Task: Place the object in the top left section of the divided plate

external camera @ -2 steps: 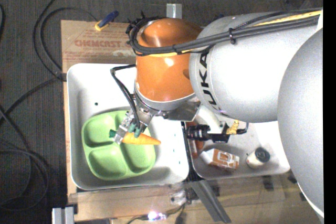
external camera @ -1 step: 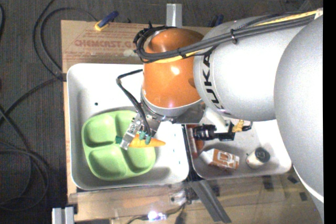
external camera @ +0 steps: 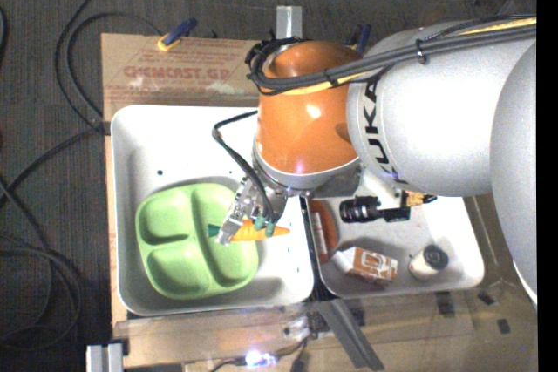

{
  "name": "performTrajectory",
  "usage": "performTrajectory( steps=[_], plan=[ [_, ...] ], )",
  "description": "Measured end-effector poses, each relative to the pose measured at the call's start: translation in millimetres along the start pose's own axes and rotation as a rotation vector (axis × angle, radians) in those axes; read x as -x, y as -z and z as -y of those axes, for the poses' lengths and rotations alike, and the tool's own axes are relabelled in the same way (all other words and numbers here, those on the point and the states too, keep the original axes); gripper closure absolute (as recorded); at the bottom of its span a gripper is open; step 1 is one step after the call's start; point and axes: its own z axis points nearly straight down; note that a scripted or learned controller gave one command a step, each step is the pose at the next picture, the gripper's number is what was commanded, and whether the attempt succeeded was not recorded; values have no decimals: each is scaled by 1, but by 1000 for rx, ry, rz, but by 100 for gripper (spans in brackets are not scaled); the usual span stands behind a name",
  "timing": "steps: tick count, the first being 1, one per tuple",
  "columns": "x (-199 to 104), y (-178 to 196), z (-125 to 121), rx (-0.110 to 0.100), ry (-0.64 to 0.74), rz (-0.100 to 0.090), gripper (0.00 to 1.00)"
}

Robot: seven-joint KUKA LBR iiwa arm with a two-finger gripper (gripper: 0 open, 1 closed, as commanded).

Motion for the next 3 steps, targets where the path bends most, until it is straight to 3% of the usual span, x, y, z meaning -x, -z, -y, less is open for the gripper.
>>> performTrajectory(
  steps=[1,2,3],
  plan=[
    [-21,-49,-39,0,278,-4,100],
    [15,22,30,1,254,0,100],
    [-17,-21,-32,1,311,-4,100]
  ],
)
